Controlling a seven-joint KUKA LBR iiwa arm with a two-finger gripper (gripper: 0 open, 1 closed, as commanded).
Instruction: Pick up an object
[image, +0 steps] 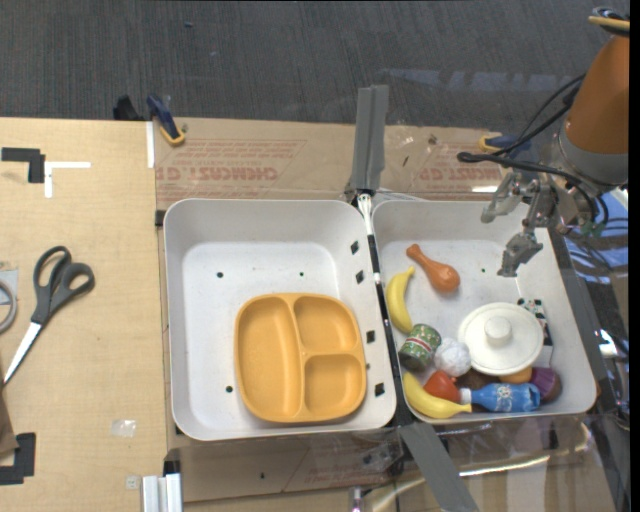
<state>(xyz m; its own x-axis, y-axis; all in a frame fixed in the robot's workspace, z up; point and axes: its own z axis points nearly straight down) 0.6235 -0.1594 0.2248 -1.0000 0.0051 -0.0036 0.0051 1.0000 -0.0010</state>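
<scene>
Two shallow white bins sat side by side on the bench: the left bin (190, 300) held one orange divided tray (300, 356) with three compartments, lying toward the bin's 5 o'clock corner, and the right bin (570, 330) held all the loose objects. Counted there were two yellow bananas, one (399, 300) upright along the bin's 9 o'clock wall and one (430, 398) curled at 7 o'clock; one orange toy drumstick (434, 270) lying alone toward 11 o'clock; one white lidded bowl (501, 339) near the middle; one green can (420, 344) and one white ball (452, 356) just beside the bowl at its 9 o'clock; one red piece (442, 384), one blue-labelled bottle (500, 398) lying flat and one dark purple piece (545, 381) crowded under the bowl's 6 o'clock edge. The gripper (522, 245) hung over the right bin's 1 o'clock corner, well apart from the pile, with nothing seen between its fingers; whether they were spread or pressed together could not be told. Around it, cables trailed from the wrist. One pair of scissors (50, 295) lay on the pale wooden bench (80, 400) at 9 o'clock, one blue-and-yellow clamp (165, 120) stood at 11 o'clock, and printed cardboard (260, 165) lay behind the bins, with dark carpet (300, 50) beyond.
</scene>
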